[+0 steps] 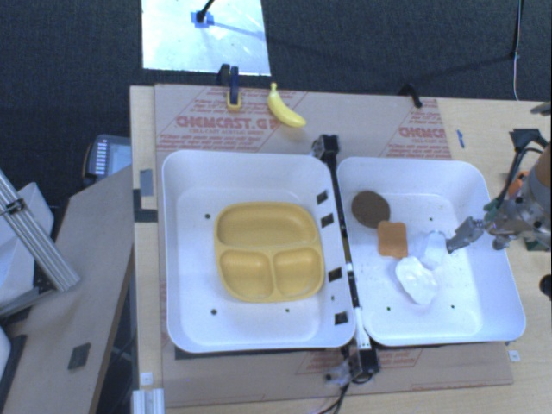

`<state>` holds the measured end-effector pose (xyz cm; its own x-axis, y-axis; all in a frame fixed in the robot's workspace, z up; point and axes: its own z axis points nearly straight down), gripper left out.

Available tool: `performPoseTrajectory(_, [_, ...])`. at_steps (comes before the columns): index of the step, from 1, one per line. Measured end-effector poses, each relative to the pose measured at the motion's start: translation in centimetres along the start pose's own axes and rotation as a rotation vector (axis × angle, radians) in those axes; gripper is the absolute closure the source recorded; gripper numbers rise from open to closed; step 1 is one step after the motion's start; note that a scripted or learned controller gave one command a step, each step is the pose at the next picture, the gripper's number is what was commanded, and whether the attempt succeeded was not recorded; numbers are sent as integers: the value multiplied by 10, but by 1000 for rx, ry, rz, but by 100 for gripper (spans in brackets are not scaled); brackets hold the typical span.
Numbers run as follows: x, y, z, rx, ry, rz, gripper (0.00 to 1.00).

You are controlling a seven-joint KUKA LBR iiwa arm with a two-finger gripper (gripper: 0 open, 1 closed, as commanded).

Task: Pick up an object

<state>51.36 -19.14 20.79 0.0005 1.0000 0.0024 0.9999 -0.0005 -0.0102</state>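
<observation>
At the right-hand bin (483, 179) we reach in from the side, our gripper (455, 236) low over the bin floor, its tip just beside a small clear, glassy-looking piece (434, 248) near the bin's middle. From this slanted overhead angle we cannot tell how the tool is set, and we see nothing held in it. Three other candidates lie close by in the same bin: a white crumpled lump (416, 280) just below the clear piece, an orange block (392, 239) to its left, and a dark brown disc (371, 207) beyond that, near the divider between the bins. The left-hand bin (185, 231) carries a yellow divided tray (267, 251), and a toy banana (285, 110) rests outside both bins on the cardboard sheet (414, 132) at the back of the bench. We judge the task to be at the approach stage, with no object lifted yet and the clear piece or the white lump the likeliest target. The next move, as we read it, calls for settling squarely over one item, closing on it alone without nudging its neighbours, then lifting straight up; the clear piece looks small and slippery, so a glancing grip could easily miss.
</observation>
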Motion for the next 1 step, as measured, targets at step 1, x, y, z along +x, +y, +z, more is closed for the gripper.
performPoseTrajectory(1, [0,3,-6,-11,-3,-4,0])
